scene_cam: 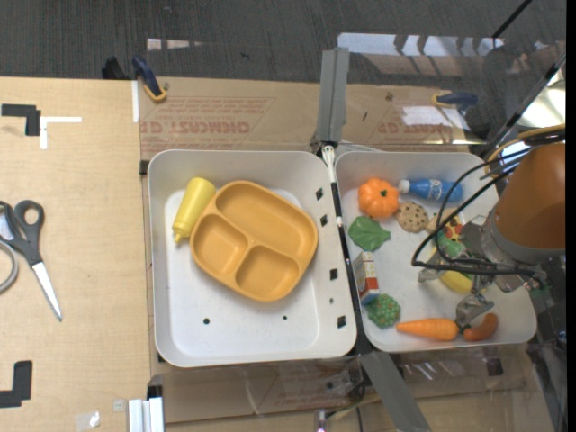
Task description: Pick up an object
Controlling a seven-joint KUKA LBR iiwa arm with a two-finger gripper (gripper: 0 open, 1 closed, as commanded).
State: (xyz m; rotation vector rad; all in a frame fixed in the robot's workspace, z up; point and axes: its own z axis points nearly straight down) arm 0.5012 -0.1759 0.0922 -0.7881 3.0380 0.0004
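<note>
A pale wooden desk [72,241] carries two shallow white bins side by side, with scissors [31,250] lying at its left. In the right bin [517,331], nearest the camera, a toy carrot [427,329] lies along the front wall beside a brown sausage-like piece [481,328], with a green broccoli [383,310] just left. The tool [474,308] hangs low over that front corner, just above the sausage piece; whether it is clenched or released I cannot tell. Farther back lie a green leaf [368,233], a cookie [413,215], an orange pumpkin [379,198] and a blue-and-white bottle [432,188]. The left bin [234,336] holds a yellow divided plate [254,238] touching a yellow mustard bottle [193,206].
</note>
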